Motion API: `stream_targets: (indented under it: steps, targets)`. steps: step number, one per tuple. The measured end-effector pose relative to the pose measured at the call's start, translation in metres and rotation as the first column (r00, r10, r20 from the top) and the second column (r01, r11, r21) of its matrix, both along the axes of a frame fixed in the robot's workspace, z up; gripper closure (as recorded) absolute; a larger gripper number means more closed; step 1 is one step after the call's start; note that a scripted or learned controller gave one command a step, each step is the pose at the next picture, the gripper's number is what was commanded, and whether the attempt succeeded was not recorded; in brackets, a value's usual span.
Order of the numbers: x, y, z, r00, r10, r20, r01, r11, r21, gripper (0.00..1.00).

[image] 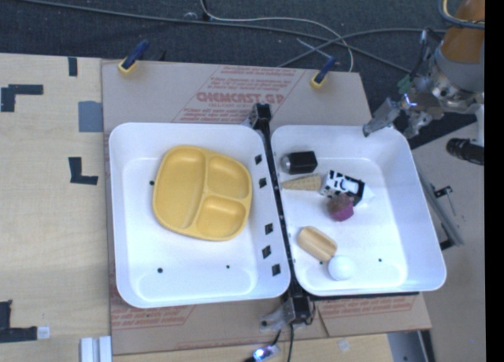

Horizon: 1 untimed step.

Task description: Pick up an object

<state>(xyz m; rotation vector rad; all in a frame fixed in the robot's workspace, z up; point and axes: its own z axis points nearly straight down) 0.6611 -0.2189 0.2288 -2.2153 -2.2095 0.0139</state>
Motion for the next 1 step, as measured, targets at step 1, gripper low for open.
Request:
stream_targets:
  steps: [1]
  targets:
    - [0.0027,0.0008,0.0099,1.0,0.004,0.014,-0.004,1.0,-0.003,0.0]
